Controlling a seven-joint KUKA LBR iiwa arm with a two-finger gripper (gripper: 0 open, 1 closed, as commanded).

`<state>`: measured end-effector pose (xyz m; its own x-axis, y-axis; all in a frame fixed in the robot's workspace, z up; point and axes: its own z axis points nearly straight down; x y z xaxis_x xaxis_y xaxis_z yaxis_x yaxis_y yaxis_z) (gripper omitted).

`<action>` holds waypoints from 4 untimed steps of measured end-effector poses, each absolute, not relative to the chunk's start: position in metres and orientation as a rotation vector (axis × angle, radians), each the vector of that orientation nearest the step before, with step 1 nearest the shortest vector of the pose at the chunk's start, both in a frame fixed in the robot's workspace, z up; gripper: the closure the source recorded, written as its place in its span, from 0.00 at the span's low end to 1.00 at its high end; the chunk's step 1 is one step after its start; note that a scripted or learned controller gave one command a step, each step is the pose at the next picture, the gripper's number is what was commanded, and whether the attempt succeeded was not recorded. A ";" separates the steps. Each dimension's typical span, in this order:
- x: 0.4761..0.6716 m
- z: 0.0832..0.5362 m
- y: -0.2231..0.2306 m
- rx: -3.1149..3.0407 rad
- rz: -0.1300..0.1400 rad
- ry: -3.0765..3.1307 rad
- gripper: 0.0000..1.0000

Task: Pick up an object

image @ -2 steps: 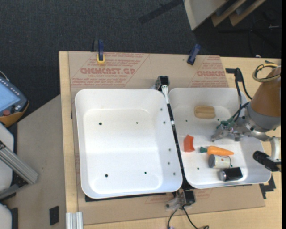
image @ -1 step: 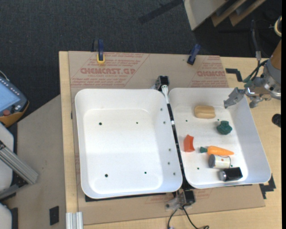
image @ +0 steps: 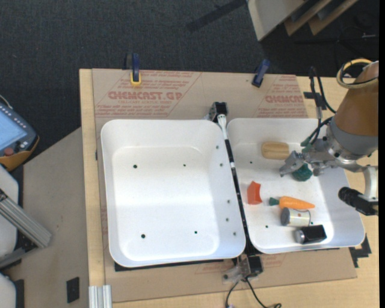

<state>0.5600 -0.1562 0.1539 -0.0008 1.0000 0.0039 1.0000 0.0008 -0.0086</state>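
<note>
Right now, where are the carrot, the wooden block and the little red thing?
Orange toy carrot [image: 296, 203], camera view, middle of its body.
Tan wooden block [image: 275, 150], camera view, centre of its top.
Small red piece [image: 254, 192], camera view, its middle.

So the counter is sitting on dark carpet-looking floor, with brown protective paper covering its top. Two blue clamps are pinning the far edge. Some pale wooden furniture is poking in at top right, and an aluminium rail is lying off to the left.
</note>
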 end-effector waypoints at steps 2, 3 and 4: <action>0.584 0.148 -0.203 -2.216 0.014 -2.207 0.00; 0.550 0.080 -0.210 -2.219 0.007 -2.213 0.00; 0.589 0.085 -0.168 -2.218 -0.005 -2.229 0.00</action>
<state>0.5891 -0.1682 0.0849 -0.0051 1.0000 -0.0001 1.0000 0.0051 0.0045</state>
